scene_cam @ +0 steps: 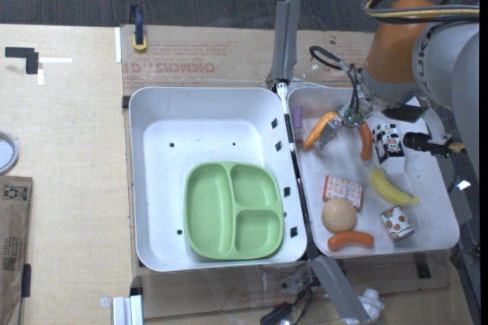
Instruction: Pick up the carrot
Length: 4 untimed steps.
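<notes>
You have the carrot (317, 130) lying in the far left corner of the right bin (438, 232), slanted, its near end just beside the end effector (341, 125). The end effector sits low over that spot — a sensible line for a grab, in my judgement — but whether it is released or clenched you cannot tell from this angle, and nothing shows the carrot between its tips.

Count what shares the bin: one carrot, two sausages (351, 240), one banana (392, 187), one round bun-like ball (339, 214), one small box (342, 188), one can (396, 223). The left bin (152, 156) holds one green divided plate (233, 210) — well apart from the work.
</notes>
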{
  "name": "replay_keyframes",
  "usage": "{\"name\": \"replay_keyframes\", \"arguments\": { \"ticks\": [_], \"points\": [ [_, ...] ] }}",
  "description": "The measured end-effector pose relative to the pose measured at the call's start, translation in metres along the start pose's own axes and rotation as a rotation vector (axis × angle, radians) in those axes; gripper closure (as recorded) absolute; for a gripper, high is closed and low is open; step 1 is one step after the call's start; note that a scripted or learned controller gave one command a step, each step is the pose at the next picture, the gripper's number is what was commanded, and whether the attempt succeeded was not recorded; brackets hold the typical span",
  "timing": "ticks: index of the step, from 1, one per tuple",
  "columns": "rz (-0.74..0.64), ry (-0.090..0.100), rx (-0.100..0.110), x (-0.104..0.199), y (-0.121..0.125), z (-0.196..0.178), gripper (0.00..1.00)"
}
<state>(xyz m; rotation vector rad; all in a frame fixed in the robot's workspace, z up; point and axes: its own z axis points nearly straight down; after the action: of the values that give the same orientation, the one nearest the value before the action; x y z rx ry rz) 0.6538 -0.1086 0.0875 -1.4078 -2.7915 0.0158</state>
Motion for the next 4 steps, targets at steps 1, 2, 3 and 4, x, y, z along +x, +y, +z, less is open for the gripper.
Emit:
{"name": "replay_keyframes", "arguments": {
  "ticks": [1,2,3,4],
  "points": [
    [-0.223,-0.015,-0.017,-0.030,-0.028,-0.019,0.00],
    [-0.220,-0.019,-0.020,-0.031,-0.028,-0.029,1.00],
    [-0.201,-0.012,-0.016,0.025,-0.011,-0.004,1.00],
    [-0.305,-0.013,-0.015,0.036,-0.051,-0.004,1.00]
  ]
}}
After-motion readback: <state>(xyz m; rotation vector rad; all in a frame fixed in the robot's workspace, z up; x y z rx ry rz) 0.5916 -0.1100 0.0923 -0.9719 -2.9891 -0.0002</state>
